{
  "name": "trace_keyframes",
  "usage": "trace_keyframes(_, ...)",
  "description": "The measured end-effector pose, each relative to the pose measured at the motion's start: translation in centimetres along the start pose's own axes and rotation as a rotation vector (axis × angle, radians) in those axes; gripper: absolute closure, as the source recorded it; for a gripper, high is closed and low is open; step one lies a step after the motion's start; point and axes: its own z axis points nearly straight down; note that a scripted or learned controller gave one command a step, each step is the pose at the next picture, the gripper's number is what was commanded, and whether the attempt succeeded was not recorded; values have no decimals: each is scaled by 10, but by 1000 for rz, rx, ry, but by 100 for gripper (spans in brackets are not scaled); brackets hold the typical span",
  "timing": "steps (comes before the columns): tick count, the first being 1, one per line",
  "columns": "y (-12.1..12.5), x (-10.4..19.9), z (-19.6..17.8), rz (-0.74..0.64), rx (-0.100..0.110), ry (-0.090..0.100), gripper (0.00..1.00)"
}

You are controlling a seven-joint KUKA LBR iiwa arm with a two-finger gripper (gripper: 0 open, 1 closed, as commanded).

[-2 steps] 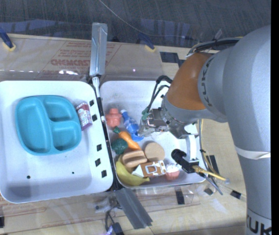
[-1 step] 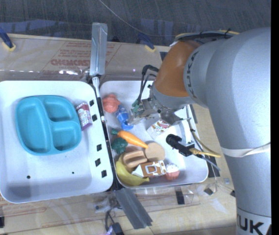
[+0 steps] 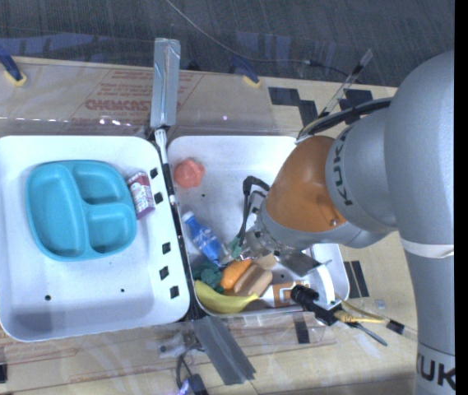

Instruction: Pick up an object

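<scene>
Pile of small things in the right bin's near corner: banana, orange piece, blue bottle; pink ball sits apart. Hand low over the pile, hidden under the wrist; grip cannot tell. Nothing visibly lifted, so pickup looks undone. Left bin: blue tray, small can.

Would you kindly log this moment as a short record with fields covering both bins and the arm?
left bin: turquoise divided plastic tray; small dark red packet beside its right edge
right bin: pinkish-orange ball near top left; clear plastic bottle with blue label; yellow banana at bottom; orange rounded item above it
arm: over right bin's right half, covering the gripper
</scene>
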Motion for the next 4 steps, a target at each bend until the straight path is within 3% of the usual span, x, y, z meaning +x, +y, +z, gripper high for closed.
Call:
trace_keyframes(1,0,0,0,0,-1,0,0)
trace_keyframes(2,2,0,-10,-7,-2,-1,100)
trace_keyframes(3,2,0,-10,-6,-2,-1,0)
trace_keyframes(4,-18,-24,-1,-80,-2,0,0)
